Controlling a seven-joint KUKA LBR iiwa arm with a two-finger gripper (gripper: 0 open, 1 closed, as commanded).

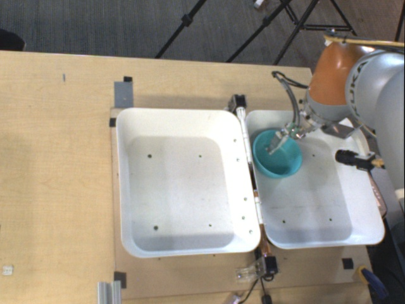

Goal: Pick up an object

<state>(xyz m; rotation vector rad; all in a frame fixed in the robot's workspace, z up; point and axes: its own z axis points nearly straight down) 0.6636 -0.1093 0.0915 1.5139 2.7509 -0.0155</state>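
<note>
A teal bowl point(279, 164) sits in the right bin point(316, 223), in its far left corner next to the wall shared with the other bin. My gripper point(278, 144) reaches in from the right and points down into the bowl's hollow, near its far rim. The grey arm with its orange band point(335, 75) stands over the right bin's far right side. I see nothing lifted off the bin floor.
The left bin point(177, 233) lies beside the right one, with a narrow divider point(249, 170) between them. Bare wooden bench point(50, 170) stretches to the left. Tripod legs point(297, 5) stand on the dark floor beyond the bench.
</note>
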